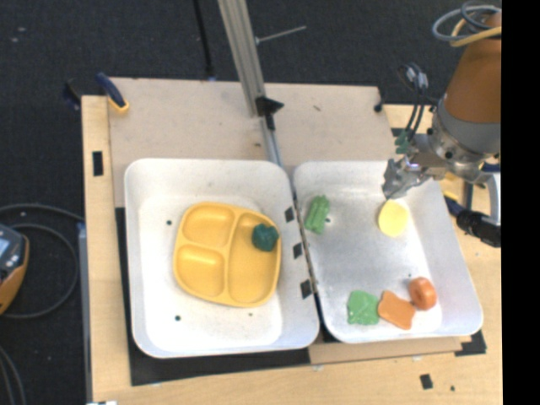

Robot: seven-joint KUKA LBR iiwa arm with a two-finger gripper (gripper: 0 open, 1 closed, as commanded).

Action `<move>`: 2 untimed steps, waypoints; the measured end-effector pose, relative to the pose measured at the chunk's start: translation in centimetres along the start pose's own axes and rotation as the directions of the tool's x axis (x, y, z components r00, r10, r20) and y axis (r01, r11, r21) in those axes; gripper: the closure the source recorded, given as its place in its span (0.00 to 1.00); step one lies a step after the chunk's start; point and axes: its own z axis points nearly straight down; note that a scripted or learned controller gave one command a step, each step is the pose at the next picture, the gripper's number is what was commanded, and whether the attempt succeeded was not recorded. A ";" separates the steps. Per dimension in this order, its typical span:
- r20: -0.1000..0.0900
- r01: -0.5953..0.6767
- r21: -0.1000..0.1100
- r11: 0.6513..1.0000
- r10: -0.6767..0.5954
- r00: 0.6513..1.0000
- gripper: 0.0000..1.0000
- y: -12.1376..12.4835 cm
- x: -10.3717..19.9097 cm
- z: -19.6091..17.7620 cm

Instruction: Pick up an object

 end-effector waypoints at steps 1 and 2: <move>0.000 0.001 0.000 1.000 -0.001 1.000 1.00 1.7 5.4 0.6; -0.001 0.001 0.000 1.000 -0.001 1.000 1.00 2.4 10.4 0.3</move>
